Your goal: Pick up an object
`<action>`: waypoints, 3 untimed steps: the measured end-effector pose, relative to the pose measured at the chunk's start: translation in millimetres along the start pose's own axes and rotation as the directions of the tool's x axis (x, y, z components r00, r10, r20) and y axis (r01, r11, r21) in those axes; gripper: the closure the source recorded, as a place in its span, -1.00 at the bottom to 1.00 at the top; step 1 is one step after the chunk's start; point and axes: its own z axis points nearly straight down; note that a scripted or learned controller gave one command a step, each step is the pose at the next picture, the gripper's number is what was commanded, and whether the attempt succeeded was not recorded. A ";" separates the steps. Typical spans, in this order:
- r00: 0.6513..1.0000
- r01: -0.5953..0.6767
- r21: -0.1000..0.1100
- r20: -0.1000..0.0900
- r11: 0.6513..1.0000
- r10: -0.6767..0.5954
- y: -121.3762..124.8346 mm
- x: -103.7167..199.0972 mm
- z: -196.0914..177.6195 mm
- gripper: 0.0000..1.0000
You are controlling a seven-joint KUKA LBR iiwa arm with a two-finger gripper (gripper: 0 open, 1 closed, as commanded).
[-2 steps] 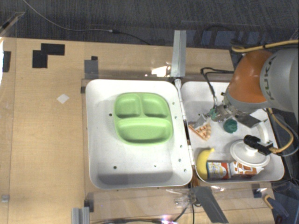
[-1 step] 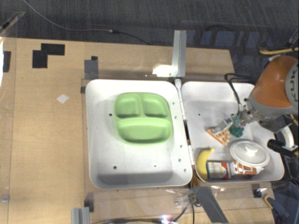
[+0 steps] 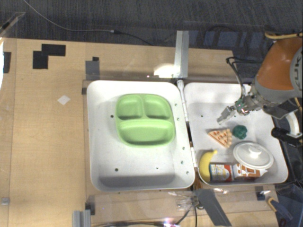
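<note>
Gripper (image 3: pixel 227 114) above right bin (image 3: pixel 203 98): one pizza slice (image 3: pixel 220 137), one banana (image 3: pixel 206 163).

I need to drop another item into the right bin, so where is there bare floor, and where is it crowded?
Bare floor lies in the right bin along its far wall and left side, above the pizza slice, left of the gripper. The near edge is crowded: banana, bottle, white lidded bowl, green object.
</note>
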 end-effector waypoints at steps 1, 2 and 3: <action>0.989 0.150 -0.011 0.008 0.989 -0.150 -62.4 -27.8 54.1 -1.00; 0.986 0.164 -0.015 0.017 0.986 -0.164 -67.0 -7.1 53.1 -1.00; 0.942 0.337 -0.014 0.013 0.941 -0.337 -57.2 -44.5 53.3 -1.00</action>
